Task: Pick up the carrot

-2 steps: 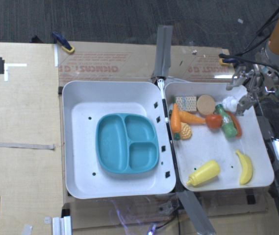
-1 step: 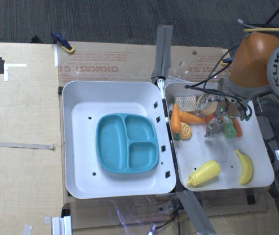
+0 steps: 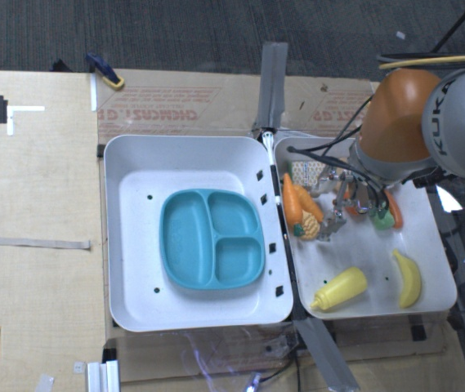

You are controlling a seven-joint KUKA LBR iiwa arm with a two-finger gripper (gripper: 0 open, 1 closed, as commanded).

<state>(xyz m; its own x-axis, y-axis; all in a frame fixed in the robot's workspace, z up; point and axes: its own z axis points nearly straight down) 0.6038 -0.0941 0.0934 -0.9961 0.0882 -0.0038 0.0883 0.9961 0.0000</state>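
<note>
The carrot [image 3: 295, 202] is orange with a green end and lies against the left wall of the right bin [image 3: 428, 300], pointing away from the camera. My gripper [image 3: 340, 211] hangs low over the middle of that bin, just right of the carrot and close to it. The carrot is not between its jaws. The grey arm with its orange band [image 3: 395, 125] reaches in from the right and hides part of the bin's back.
A blue divided plate [image 3: 213, 238] sits in the left bin [image 3: 126, 219]. The right bin also holds a yellow squeeze bottle [image 3: 340, 290], a banana [image 3: 409, 278], a red and green item [image 3: 387, 215] right of the gripper, and a patterned piece [image 3: 306, 172] at the back.
</note>
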